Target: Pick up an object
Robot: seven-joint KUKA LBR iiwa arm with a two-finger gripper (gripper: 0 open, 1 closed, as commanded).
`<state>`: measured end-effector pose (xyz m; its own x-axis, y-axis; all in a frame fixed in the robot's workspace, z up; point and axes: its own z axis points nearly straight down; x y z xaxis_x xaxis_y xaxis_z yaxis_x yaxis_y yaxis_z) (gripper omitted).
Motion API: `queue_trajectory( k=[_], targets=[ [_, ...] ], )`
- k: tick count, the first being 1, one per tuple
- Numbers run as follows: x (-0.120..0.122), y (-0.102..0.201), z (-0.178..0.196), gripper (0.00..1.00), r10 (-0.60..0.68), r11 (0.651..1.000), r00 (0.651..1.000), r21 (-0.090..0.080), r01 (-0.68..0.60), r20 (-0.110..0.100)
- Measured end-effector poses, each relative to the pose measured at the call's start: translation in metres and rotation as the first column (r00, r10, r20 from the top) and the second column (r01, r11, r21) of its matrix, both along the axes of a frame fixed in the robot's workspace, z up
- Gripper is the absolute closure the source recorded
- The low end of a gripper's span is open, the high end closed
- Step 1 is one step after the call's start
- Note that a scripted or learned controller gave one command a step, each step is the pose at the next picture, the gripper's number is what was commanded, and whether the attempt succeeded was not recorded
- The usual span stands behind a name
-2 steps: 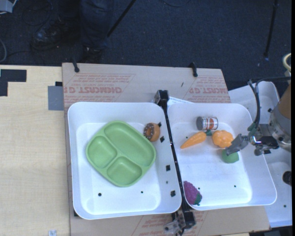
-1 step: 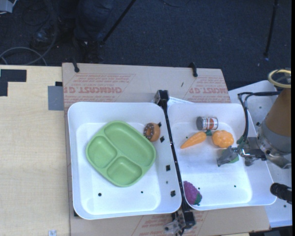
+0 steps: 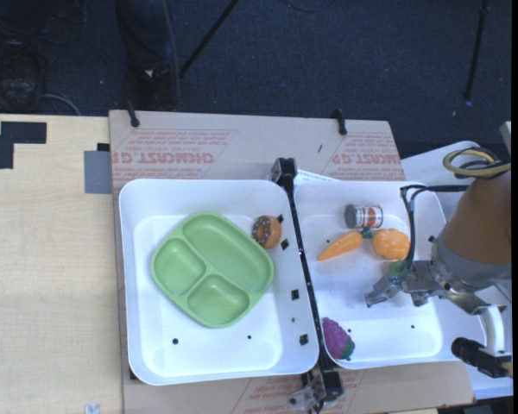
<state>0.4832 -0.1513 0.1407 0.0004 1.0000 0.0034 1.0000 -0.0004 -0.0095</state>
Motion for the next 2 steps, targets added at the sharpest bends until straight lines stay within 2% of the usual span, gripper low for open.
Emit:
queue_trajectory(
  k=[1, 2],
  targets=[
    [-0.001, 0.001, -0.053, 0.0, -0.001, 1.0, 1.0, -0.001, 0.001, 0.004],
    [0.0, 0.0, -0.041, 1.0, -0.006, 1.0, 1.0, -0.001, 0.006, 0.005]
  ],
)
